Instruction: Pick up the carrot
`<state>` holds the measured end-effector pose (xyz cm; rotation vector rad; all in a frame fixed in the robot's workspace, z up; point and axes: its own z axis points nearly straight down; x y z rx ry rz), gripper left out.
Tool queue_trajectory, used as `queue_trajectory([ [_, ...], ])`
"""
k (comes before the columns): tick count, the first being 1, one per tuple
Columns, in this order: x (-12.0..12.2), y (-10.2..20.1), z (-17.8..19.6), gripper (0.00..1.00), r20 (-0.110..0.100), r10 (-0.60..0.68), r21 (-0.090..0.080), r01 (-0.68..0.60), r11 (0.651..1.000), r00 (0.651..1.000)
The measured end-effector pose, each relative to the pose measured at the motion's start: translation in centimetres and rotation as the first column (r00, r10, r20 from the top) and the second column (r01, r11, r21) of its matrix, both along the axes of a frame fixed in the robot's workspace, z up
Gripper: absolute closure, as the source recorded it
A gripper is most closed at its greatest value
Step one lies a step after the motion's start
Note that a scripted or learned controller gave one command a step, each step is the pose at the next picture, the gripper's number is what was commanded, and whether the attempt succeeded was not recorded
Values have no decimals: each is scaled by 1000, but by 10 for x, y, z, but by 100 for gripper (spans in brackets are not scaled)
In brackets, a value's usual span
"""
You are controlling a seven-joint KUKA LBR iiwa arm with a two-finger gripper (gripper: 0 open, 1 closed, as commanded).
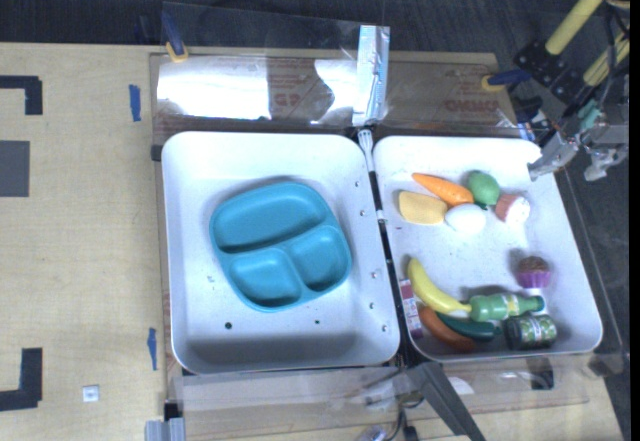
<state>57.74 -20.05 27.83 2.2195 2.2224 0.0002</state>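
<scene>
The orange tapered plastic carrot (442, 188) lies near the right white bin's (585, 259) far edge, beside a green round fruit (484, 187). The gripper (560, 151) hovers over the bin's far right corner; its grasp cannot be made out.

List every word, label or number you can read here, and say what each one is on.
None can be read for certain.
Brown board behind the bins: reddish print, too blurred.
Small dark jar: label too small.
Green bottle: label too small.
Right bin's left wall: red-and-white sticker, unreadable.
</scene>
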Motion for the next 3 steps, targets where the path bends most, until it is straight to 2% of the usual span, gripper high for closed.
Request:
queue_trajectory([
  [1, 23, 58, -76, 0, -4, 83, 2, -83, 997, 997],
  [2, 68, 81, -186, 0, 5, 36, 0, -36, 999, 999],
  [3, 67, 81, -176, 100, 0, 38, 0, -38, 999, 999],
])
